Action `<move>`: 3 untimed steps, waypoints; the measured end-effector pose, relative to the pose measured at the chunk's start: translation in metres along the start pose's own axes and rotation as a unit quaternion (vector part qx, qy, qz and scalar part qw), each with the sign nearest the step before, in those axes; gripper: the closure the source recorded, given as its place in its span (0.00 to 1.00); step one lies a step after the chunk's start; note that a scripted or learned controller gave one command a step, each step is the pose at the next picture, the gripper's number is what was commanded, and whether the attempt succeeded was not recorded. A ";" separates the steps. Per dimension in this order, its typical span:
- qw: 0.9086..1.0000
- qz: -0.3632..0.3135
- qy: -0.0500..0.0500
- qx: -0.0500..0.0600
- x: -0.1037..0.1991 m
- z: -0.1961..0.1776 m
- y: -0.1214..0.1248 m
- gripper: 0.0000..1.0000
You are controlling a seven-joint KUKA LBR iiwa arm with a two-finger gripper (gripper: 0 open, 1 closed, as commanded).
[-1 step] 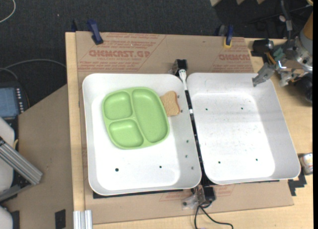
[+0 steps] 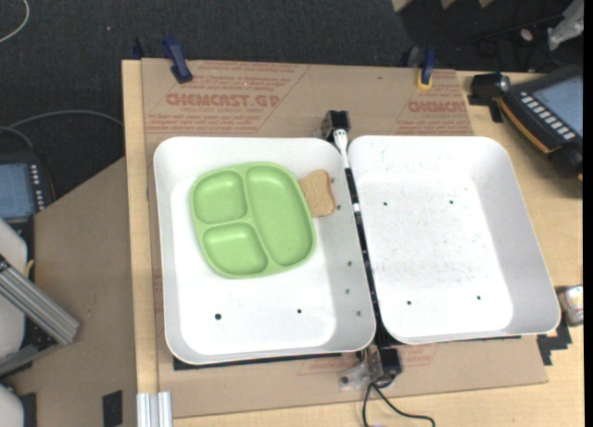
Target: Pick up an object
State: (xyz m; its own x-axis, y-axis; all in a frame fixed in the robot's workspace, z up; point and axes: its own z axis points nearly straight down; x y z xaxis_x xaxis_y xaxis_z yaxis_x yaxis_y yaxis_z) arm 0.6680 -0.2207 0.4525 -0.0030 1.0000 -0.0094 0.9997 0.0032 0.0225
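green three-compartment plastic plate [image 2: 252,220] lies flat in the left white shallow bin [image 2: 269,328], toward that bin's far edge and its left half. tan flat slice-shaped piece, likely toy bread [image 2: 318,193], rests just beside the plate's right rim, touching or slightly overlapping it, near the divide between the two bins. right white shallow bin [image 2: 454,314] sits alongside, sharing the centre seam. both bins stand on a brown cardboard-covered bench [image 2: 232,92], held at its far edge by clamps.

gripper state: cannot be told from this view.

assessment: the pick has not begun; either item is a candidate. the tan piece appears the easier target, being small and narrow enough to fit between two fingers. the plate is wide and low, so only its rim offers a hold.

recommended practice: approach from above, align the fingers across the short width of the tan piece, and descend clear of the plate rim so one finger does not land on it. risk noted: the piece lies thin against the bin floor and may slide toward the seam under a glancing contact.
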 end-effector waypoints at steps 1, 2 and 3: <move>1.000 0.002 0.002 0.004 -0.004 -0.092 -0.038 0.00; 1.000 0.000 0.006 0.012 0.046 -0.086 -0.101 0.00; 1.000 0.000 0.006 0.013 0.103 -0.082 -0.156 0.00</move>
State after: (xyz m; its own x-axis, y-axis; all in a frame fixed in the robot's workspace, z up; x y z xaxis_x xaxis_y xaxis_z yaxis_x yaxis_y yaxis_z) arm 0.5095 -0.1171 0.5299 -0.0037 1.0000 0.0020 1.0000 0.0037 -0.0030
